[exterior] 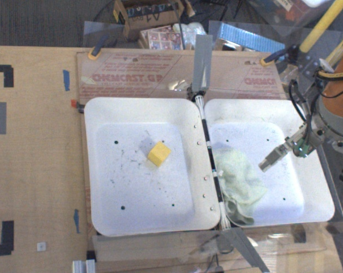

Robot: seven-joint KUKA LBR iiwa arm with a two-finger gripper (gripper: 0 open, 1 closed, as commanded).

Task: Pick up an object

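A small yellow block (158, 153) lies in the left bin (103, 118), a little above its middle. A crumpled pale green cloth (239, 181) lies in the right bin (313, 209), against the divider and reaching down to the near rim. My gripper (269, 161) hangs over the right bin, just right of the cloth's upper edge, pointing down and to the left. Nothing shows between its fingers. The arm comes in from the right edge, with its orange band at the upper right.
A cardboard sheet (137, 78) lies behind both bins. Boxes and clutter sit beyond it at the top. A grey clamp bar (202, 67) stands at the back between the bins. Bare wooden bench (29, 169) stretches left of the bins.
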